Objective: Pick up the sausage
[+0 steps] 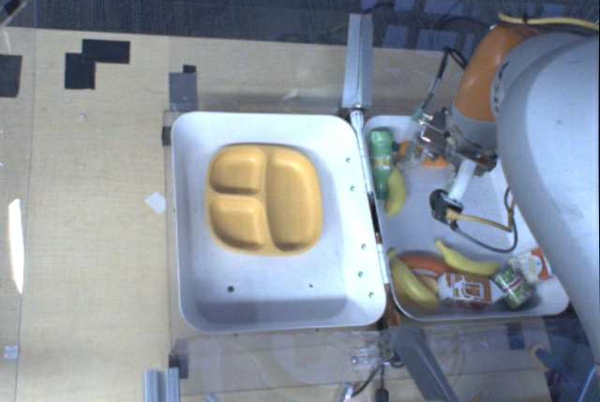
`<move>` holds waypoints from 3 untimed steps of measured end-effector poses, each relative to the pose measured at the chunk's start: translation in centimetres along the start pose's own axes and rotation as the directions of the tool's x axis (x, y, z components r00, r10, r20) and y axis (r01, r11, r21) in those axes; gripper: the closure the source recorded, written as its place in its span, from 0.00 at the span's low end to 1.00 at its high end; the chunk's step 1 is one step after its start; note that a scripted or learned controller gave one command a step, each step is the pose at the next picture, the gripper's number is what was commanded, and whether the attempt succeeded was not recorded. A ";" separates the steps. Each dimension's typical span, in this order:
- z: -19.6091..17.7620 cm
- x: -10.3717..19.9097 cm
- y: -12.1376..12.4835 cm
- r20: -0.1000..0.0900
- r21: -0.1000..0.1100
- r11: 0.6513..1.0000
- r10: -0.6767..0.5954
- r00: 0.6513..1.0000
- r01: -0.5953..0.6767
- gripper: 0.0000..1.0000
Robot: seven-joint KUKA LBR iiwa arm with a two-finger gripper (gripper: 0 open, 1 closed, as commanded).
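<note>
The sausage (424, 260) is a red-orange piece lying near the front left of the right bin (487, 189); a yellow banana (412, 282) and a labelled bottle (461, 289) cover part of it. My gripper (425, 136) hangs over the back left of the same bin, well behind the sausage, close to a green bottle (381, 155) and a small orange item (405, 148). The grey arm with its orange band (487, 72) covers the bin's right side.
The left bin (187, 231) holds a yellow divided plate (265, 198). In the right bin lie a small yellow-green banana (397, 192), another banana (466, 259), a green can (515, 284), and a yellow cable (480, 223) trailing from the arm.
</note>
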State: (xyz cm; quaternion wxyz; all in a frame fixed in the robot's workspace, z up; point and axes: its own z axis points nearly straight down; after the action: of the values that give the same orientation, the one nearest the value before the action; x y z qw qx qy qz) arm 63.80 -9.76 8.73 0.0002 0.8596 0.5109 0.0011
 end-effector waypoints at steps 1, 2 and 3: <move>-1.3 0.4 0.2 -0.004 -0.010 1.000 -0.011 1.000 0.011 1.00; -0.1 -0.9 0.1 -0.004 -0.005 0.965 0.261 0.965 -0.261 1.00; -0.2 -1.8 -0.1 0.011 0.009 0.963 0.268 0.963 -0.269 0.00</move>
State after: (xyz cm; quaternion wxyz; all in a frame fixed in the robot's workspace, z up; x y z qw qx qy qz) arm 62.90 -11.30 8.94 -0.0021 0.9209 0.3897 -0.0058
